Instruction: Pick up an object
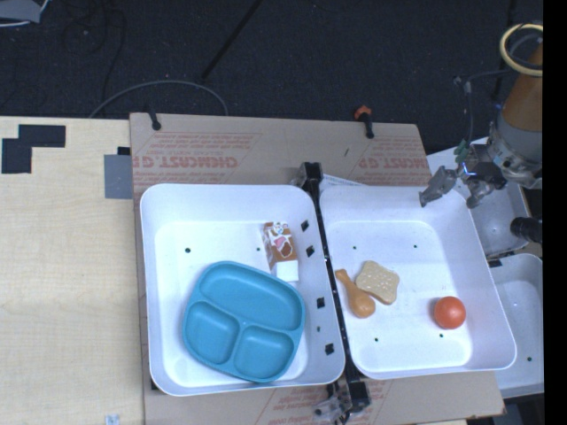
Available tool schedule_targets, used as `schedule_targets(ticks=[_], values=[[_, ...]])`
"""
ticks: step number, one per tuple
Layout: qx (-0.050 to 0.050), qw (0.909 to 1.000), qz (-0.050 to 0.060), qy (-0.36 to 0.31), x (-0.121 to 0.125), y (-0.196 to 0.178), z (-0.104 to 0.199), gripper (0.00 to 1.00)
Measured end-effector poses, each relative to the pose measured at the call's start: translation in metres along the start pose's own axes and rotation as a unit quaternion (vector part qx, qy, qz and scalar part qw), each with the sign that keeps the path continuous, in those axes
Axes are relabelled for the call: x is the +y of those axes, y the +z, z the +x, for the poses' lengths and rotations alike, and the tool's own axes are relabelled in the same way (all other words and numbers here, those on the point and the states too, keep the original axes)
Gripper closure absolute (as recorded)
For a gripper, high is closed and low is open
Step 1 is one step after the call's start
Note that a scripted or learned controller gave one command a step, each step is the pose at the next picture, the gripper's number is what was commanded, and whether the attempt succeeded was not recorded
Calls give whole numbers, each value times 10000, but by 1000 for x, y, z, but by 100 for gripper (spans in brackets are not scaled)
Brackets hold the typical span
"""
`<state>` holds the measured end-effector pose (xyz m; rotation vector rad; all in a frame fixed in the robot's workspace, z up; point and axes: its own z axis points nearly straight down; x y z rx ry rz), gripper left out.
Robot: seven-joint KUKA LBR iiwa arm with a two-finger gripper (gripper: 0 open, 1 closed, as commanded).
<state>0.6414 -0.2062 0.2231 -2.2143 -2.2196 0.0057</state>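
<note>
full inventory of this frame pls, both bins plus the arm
left bin: 1, white, left half of bench
right bin: 1, white, right half
divided plate: 1, blue, left bin, front
small packet: 1, brown and white, left bin, behind plate
toast slice: 1, tan, right bin, centre-left
drumstick: 1, orange-brown, touching toast
ball: 1, red-orange, right bin, front right
end effector: 1, grey, open, above right bin's back right corner
</note>
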Motion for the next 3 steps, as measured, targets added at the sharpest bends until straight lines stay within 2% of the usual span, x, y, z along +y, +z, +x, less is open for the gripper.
schedule_targets(ticks=[1,2,3], values=[[-4,10000,-2,10,-5,45,-2,0],[0,10000,1,-6,-3,109,2,0],[-10,10000,-26,-13,-1,94,1,100]])
